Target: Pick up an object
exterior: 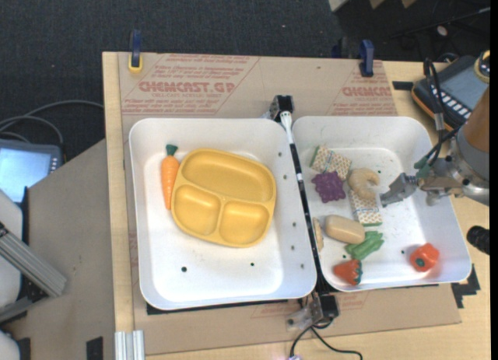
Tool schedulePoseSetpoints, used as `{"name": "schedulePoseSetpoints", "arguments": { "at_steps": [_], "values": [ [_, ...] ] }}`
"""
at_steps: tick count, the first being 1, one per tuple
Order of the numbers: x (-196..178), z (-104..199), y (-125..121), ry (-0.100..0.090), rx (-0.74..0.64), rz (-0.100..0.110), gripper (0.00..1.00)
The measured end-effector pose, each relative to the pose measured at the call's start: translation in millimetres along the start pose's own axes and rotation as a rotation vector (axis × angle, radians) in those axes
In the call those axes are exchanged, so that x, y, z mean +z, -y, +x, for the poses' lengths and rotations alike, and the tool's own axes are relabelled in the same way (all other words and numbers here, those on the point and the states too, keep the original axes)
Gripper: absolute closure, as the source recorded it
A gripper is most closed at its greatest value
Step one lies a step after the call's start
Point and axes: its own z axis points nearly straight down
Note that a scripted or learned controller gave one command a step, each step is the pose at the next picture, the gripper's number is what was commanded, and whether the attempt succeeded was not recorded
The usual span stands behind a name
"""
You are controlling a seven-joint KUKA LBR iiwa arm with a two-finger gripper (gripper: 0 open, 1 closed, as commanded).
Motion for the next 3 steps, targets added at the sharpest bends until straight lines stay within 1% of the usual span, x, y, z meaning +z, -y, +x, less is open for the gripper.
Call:
{"name": "schedulePoseSetpoints", "arguments": {
  "at_steps": [1, 2, 3],
  "values": [
    [133.8, 12.9, -47.1, -0.002, -0.003, 0.003, 0.00],
    [126.5, 61.2, -113.4, 0.000, -0.007, -0.006, 0.00],
    [127.0, -28.8, -44.4, 0.001, 0.009, 0.007, 0.00]
  ]
}}
